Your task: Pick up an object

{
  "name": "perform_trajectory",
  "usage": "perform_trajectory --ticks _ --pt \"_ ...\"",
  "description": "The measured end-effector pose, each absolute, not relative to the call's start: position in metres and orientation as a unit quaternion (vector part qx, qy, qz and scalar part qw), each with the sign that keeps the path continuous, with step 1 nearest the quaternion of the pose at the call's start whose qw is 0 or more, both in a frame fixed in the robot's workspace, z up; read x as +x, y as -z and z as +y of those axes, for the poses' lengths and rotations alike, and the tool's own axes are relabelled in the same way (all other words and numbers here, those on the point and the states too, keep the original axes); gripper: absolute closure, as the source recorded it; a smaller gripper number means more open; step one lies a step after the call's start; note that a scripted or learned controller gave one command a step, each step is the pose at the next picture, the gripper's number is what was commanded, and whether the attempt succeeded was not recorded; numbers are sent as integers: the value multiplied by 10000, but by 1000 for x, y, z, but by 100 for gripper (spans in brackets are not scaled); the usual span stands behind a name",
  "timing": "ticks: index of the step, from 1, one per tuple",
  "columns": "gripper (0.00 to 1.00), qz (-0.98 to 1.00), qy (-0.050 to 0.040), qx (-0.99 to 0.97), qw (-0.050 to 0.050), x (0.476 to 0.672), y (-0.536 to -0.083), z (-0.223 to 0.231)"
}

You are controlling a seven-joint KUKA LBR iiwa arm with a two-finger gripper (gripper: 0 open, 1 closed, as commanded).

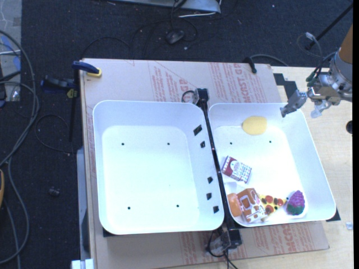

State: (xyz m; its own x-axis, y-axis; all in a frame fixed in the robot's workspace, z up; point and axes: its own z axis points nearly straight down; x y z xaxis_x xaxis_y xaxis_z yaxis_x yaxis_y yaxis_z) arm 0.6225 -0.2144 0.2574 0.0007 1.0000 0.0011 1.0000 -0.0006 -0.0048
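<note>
I am looking down at a slant on a bench with two shallow white bins side by side. My pincer (pixel 303 104) hangs at the upper right, over the far right rim of the right bin (pixel 314 150). Its two fingers stand apart, and nothing is between them.

The left bin (pixel 106 150) is bare white. Everything I could pick up lies in the right bin. A flat yellow disc (pixel 254 125) sits near the far wall, the closest thing to my pincer. A small red and white carton (pixel 236 169) lies near the middle, close to the divider between the bins. Along the near wall sits a cluster: an orange and white box (pixel 247 204), some small red and yellow bits (pixel 272 202), and a purple grape bunch (pixel 295 202), all packed close together.

My judgement: this is the approach step, with no grasp made yet. The next move calls for choosing one thing, centring over it and coming straight down with my fingers apart.

The disc has open floor on all sides but lies low, so it may be hard to pinch. The carton stands alone with room around it. The near cluster is crowded and hugs the bin's sloped wall, leaving little room for my fingers.
</note>
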Motion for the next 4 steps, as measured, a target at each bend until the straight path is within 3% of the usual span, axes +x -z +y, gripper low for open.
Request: perform_trajectory --ticks 1,4 --pt "0 -7072 1 -7070 -1 624 -260 -214" --pt "0 -7072 -11 -7071 21 617 -95 -213"
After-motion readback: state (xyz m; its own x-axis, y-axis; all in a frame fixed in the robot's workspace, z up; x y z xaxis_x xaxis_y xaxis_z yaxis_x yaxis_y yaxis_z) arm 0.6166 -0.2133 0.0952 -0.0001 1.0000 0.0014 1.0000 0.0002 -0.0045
